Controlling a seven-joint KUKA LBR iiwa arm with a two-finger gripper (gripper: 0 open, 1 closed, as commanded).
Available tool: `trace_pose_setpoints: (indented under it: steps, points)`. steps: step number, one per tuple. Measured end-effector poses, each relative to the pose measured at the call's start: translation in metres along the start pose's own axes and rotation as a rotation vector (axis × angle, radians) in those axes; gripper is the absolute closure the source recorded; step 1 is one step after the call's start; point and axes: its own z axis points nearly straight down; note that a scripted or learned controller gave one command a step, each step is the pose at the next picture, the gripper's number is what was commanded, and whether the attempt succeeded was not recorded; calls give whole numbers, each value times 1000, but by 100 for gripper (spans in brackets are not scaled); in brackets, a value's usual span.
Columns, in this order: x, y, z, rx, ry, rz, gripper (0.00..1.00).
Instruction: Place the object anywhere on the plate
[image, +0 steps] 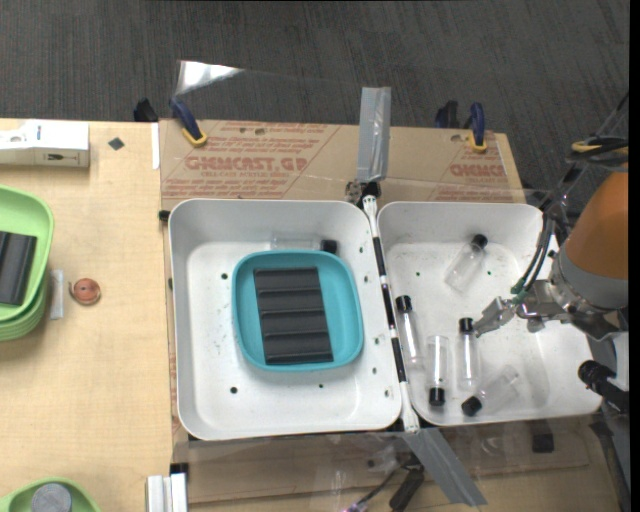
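Beside the plate (298, 310), clear black-capped vials (466, 352), claw (497, 314) state unclear

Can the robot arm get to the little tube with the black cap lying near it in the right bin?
Probably yes. The gripper hangs just right of the tube, and nothing lies between them in the right bin.

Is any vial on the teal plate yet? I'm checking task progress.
No. The teal plate in the left bin carries just a black ridged insert, while the clear vials lie in the right bin.
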Motion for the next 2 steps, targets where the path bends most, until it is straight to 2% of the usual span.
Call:
trace_pose_setpoints:
  steps: [1,2]
  points:
    - [-1,1,-9,-1,0,4,100]
    - [27,-16,-53,-3,-1,-76,100]
